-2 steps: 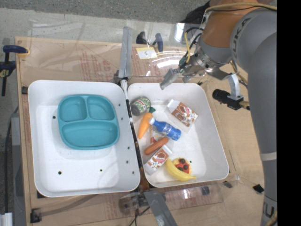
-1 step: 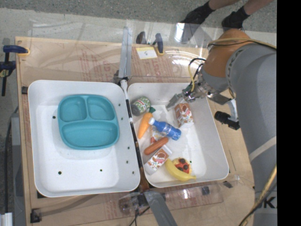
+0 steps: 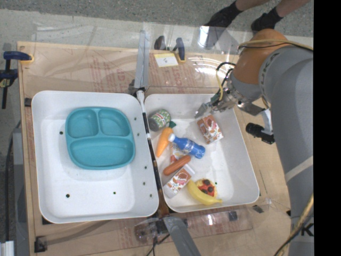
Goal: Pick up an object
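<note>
My gripper hangs over the far right part of the right bin, just above and left of a small red-and-white carton. Nothing shows in its grasp. Lying in the same bin are a green can, an orange carrot, a blue bottle, a red sausage, a snack packet and a yellow banana with a toy pizza slice on it.
The left bin holds a teal divided plate. A raised divider separates the bins. The grey arm fills the right side. A person's feet stand beyond the bench's far edge.
</note>
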### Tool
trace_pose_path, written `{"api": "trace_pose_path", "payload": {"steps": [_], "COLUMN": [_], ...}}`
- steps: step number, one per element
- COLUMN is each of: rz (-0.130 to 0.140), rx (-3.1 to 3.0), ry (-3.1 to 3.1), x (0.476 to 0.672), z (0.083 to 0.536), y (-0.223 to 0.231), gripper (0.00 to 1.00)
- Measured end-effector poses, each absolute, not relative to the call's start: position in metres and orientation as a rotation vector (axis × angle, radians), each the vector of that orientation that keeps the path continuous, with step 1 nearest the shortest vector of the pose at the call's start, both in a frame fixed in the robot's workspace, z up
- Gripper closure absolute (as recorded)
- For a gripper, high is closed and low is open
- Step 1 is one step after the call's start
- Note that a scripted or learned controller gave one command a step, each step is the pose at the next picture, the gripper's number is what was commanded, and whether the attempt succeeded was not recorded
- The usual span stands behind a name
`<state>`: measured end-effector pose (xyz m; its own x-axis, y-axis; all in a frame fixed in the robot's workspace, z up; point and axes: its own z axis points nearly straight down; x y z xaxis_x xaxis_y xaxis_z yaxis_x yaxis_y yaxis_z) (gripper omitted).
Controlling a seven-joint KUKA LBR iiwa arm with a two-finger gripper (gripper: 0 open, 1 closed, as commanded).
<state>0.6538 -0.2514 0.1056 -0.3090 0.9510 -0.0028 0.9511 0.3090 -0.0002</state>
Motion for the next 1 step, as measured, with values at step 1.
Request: {"api": "trace_pose_path", "payload": {"steps": [1], "rz": [0.000], "rx": [1.919], "ry": [2.483], "x": [0.6538], "z": [0.2147], "y": [-0.2272], "gripper": [1.00]}}
